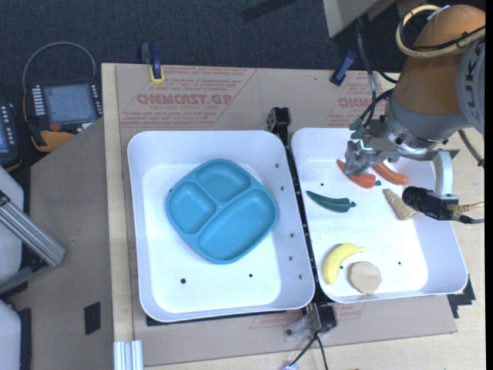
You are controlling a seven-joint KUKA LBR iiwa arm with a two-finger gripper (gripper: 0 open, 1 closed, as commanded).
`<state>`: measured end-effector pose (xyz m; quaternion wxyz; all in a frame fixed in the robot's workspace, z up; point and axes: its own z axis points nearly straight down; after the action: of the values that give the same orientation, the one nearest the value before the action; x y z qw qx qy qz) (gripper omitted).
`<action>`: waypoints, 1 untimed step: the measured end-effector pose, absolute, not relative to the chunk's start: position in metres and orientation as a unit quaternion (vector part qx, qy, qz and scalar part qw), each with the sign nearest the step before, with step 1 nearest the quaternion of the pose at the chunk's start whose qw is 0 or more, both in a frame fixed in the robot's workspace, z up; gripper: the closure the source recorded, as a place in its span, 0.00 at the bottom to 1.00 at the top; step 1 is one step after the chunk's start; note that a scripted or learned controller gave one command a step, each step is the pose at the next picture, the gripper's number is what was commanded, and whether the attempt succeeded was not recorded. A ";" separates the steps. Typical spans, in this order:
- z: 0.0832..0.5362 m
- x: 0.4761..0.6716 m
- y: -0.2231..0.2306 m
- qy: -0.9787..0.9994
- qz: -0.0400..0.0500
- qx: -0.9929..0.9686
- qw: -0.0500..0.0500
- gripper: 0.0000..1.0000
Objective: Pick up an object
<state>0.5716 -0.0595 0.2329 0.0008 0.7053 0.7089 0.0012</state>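
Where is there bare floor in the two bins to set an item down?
Left bin: bare floor runs all around the blue divided plate, widest along the near edge. Right bin: bare between the green pepper and banana, and right of the round cookie. Crowded around the gripper over the orange pieces.

Red print reading "CHEMCAST GP" repeats across the brown board [223,91] under the bins.

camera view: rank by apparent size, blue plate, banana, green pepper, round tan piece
1. blue plate, by far.
2. banana and green pepper: look alike, not ranked.
3. round tan piece, though close to those two.
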 end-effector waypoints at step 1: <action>0.220 0.593 -0.011 0.709 0.001 0.705 0.001 1.00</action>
<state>0.5926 -0.0107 0.2201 0.0006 0.7051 0.7091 0.0009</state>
